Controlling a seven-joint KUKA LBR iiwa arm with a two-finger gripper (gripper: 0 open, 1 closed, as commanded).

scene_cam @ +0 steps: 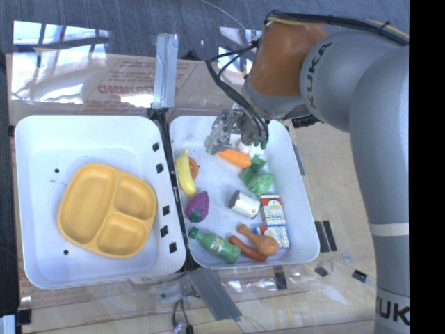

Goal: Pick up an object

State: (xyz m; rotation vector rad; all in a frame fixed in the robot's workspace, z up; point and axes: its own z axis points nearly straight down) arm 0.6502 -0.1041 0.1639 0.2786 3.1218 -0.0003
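progress: nothing picked yet, all still to do | my gripper (pixel 224 136) hangs over the right bin (pixel 300 186), can't tell its state tbh | nearest: carrot (pixel 234 158) just below-right of me, banana (pixel 185 175) below-left | next, I reckon: drop and grab

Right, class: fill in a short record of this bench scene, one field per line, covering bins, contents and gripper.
left bin: holds a yellow divided tray
right bin: toy foods, among them banana, carrot, green bottle, milk carton
gripper: over the right bin's far end, above the carrot
held object: none seen
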